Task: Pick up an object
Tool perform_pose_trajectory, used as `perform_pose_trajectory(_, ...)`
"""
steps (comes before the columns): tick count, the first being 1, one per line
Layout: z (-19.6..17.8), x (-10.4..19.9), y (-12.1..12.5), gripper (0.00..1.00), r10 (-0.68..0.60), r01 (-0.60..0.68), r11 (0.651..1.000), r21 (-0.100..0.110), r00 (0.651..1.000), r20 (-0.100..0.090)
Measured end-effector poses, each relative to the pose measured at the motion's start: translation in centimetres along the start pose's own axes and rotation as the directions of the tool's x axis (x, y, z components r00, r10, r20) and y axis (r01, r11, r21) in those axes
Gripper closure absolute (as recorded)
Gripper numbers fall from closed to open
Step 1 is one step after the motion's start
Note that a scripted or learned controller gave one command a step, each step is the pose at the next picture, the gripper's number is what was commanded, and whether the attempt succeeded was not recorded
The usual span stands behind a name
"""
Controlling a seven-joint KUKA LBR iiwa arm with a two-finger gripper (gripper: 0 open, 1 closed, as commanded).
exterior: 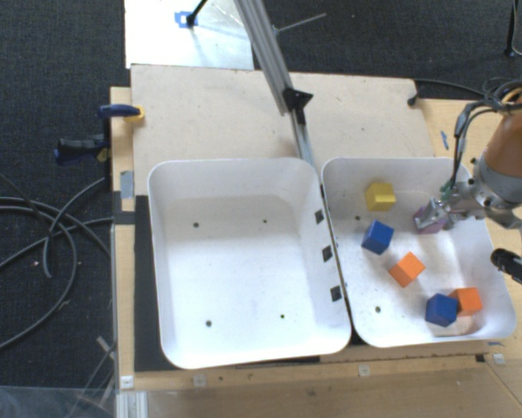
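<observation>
The right bin (365, 333) holds several small blocks. A yellow block (381, 196) lies near its back, with a blue block (377, 237) in front of it and an orange block (407, 269) toward the middle. Another blue block (441, 309) and a second orange block (468, 300) sit together in the front right corner. My gripper (432, 219) hangs low over the right half of this bin, right of the yellow and blue blocks. A small purple shape (428, 225) shows at its tip; whether it is gripped or just lies underneath is unclear.
The left bin (169, 181) stands beside the right one, their rims meeting at a divider (328, 252). A slanted metal pole (269, 46) crosses the back of the bench. Blue clamps (119, 111) sit at the left edge and cables (34, 242) lie on the floor.
</observation>
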State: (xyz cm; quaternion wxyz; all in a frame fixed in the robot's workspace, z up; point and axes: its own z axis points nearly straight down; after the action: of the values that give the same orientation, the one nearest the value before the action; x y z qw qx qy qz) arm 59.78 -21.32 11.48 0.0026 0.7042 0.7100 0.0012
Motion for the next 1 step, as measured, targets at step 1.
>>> perform_pose_trajectory(1,1.95,10.94,1.82,1.00,-0.001,0.001,1.000,-0.004,1.000,0.004)
